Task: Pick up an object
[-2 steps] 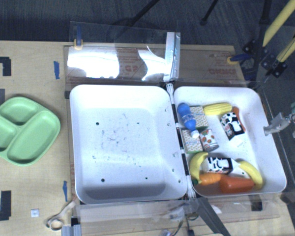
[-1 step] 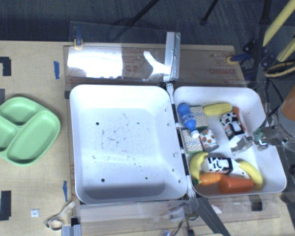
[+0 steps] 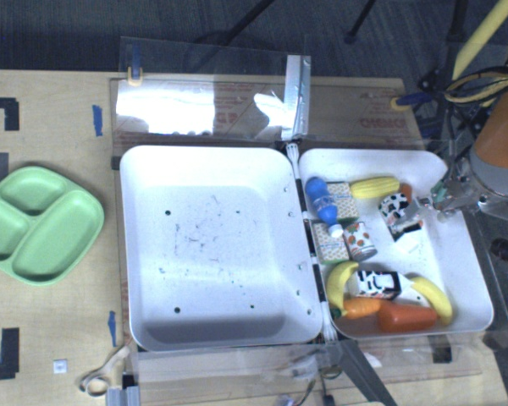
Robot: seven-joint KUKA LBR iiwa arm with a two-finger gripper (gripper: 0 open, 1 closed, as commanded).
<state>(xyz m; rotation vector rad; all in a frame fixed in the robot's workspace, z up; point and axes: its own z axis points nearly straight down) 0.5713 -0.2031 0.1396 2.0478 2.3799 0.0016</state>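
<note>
Standing over the bench: two shallow white plastic bins sit side by side, left bin [image 3: 207, 244] w/ just scuffs and specks on its floor, right bin [image 3: 457, 260] holding all the objects. The grey arm w/ orange band [image 3: 499, 146] comes in from the right edge, and its two-finger gripper [image 3: 444, 197] sits at the right bin's upper right, just beside a small black-and-white cow-pattern toy [image 3: 398, 214]. Can't tell if gripper is open or closed, too small and blurred; nothing visibly held.

In the right bin, top: a blue plastic bottle w/ white cap [image 3: 323, 203] lying tilted on a speckled flat packet [image 3: 332, 222], a yellow corn cob [image 3: 374, 188] next to it. Mid: a small can w/ red-and-white label [image 3: 360, 242]. Bottom: a yellow banana [image 3: 340, 284], a second black-and-white cow-pattern block [image 3: 378, 284] touching it, an orange carrot [image 3: 361, 308], a red-orange pepper-like piece [image 3: 406, 316], another yellow banana [image 3: 433, 298] at the right.

Off to the far left on the wood bench [image 3: 51, 328], a pale green divided plastic plate [image 3: 38, 224], well apart from the bins. A clear plastic sheet [image 3: 203, 100] lies behind the left bin.
</note>
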